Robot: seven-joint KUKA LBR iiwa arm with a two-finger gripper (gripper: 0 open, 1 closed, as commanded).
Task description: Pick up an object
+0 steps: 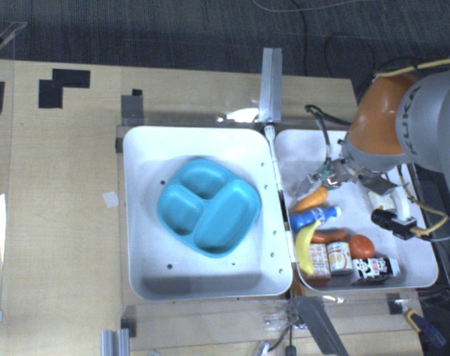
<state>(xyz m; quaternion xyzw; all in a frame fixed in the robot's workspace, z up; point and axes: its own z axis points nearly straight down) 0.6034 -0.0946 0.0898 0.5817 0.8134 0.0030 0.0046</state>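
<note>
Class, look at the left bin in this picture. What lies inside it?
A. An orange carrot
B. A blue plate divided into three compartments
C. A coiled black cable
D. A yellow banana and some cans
B. The blue divided plate lies in the middle of the left bin, while the banana, the cans and the orange carrot lie in the right bin.

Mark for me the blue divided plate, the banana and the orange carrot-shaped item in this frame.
blue divided plate (pixel 208 206): camera view, on the ridge where its compartments meet.
banana (pixel 305 248): camera view, on the middle of its yellow curve.
orange carrot-shaped item (pixel 311 199): camera view, on the middle of its orange body.
</note>
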